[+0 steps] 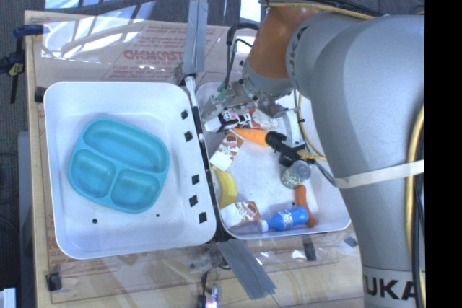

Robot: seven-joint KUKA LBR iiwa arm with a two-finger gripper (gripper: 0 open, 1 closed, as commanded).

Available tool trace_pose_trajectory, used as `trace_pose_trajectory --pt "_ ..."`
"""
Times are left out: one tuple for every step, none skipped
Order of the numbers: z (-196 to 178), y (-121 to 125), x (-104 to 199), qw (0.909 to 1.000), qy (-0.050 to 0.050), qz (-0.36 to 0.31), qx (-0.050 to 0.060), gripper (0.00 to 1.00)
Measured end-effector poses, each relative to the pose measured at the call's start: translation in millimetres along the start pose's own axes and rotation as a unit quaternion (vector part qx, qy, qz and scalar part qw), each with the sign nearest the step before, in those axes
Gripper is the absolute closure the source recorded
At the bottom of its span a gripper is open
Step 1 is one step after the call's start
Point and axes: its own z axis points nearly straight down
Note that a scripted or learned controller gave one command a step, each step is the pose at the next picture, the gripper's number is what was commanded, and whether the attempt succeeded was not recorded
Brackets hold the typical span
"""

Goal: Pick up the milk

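Surface: a bench [108, 47] under clear sheeting, on grey carpet, bearing two white bins.
Left bin [65, 227]: left of the pincer, holding a blue divided plate [119, 164].
Right bin [328, 227]: below the pincer, cluttered and partly covered by the grey arm [361, 104].
Clutter: a carrot [254, 134] just beside the pincer; a banana [227, 187], a small carton [246, 211] and a blue bottle [287, 219] further towards the camera.
Pincer [232, 106]: low at the right bin's far end; open or closed cannot be told.
Milk carton [229, 147]: near the pincer, on its camera side, lying beside the carrot, not held.
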Motion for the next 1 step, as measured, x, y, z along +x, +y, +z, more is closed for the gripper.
trace_pose_trajectory --pt "-0.4 -26.5 -2.0 1.0000 0.004 0.002 -0.006 0.00"
